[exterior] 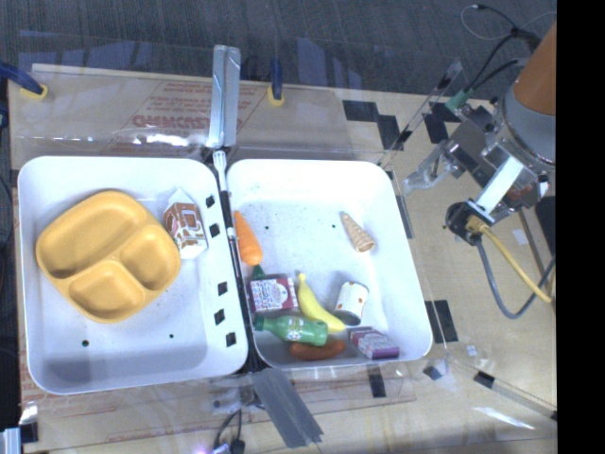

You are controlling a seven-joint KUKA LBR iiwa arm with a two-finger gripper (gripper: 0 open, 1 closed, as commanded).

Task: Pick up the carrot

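one carrot point(248, 239) lay against the right bin's point(397, 253) left wall; the gripper point(425, 170) waited outside it, grip state unclear, and should descend slightly rightward of that wall.

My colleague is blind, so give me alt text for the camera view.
A small orange carrot lies against the left wall of the right shallow white bin. The grey robot arm's hand sits outside that bin, to its right.
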